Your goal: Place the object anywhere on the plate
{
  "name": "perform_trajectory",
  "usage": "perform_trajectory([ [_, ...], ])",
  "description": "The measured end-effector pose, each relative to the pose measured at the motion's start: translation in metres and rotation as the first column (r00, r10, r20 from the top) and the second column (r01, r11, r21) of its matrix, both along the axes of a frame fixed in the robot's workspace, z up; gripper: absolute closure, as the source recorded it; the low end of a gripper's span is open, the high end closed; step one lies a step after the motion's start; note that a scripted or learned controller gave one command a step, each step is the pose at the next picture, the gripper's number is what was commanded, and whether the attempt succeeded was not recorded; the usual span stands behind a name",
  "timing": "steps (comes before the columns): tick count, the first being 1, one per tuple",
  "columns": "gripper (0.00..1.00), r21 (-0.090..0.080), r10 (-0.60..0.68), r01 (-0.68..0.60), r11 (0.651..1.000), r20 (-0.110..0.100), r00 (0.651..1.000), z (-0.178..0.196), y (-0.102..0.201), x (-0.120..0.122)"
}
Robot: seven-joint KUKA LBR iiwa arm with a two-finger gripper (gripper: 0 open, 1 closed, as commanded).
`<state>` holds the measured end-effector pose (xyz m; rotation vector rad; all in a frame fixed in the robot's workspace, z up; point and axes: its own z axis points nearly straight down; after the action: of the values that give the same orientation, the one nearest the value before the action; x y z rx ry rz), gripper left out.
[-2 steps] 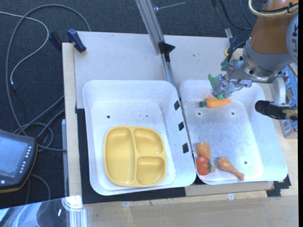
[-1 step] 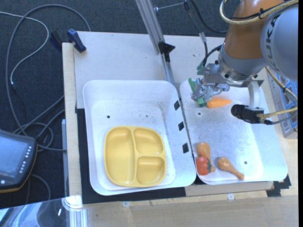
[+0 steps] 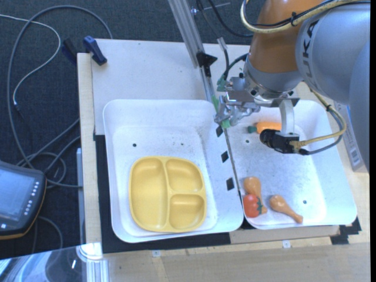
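The yellow plate (image 3: 168, 192) lies in the left bin (image 3: 117, 122); right of the plate, a red tomato (image 3: 251, 205) and two drumsticks (image 3: 285, 208) sit in the right bin (image 3: 329, 181); the gripper (image 3: 228, 115) hovers beyond the plate, its state unreadable.

The grey arm (image 3: 335, 40) is reaching in from the right and bending downward, its orange band (image 3: 288, 7) sitting above the wrist, while the gripper (image 3: 230, 115) is hanging at the upper middle of the view, pointing down toward the lower left.
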<state>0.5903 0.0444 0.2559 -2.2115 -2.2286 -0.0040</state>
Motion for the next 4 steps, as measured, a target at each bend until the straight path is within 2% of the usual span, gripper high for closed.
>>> perform_trajectory([
  [2, 1.0, -0.001, -0.001, 0.001, 1.0, 0.0, 1.0, 0.001, 0.112, 0.0],
  [3, 1.0, -0.003, -0.002, 0.002, 1.0, -0.007, 1.0, -0.027, 0.164, -0.011],
  [4, 1.0, -0.003, -0.006, 0.006, 1.0, -0.002, 1.0, -0.033, 0.177, -0.007],
])
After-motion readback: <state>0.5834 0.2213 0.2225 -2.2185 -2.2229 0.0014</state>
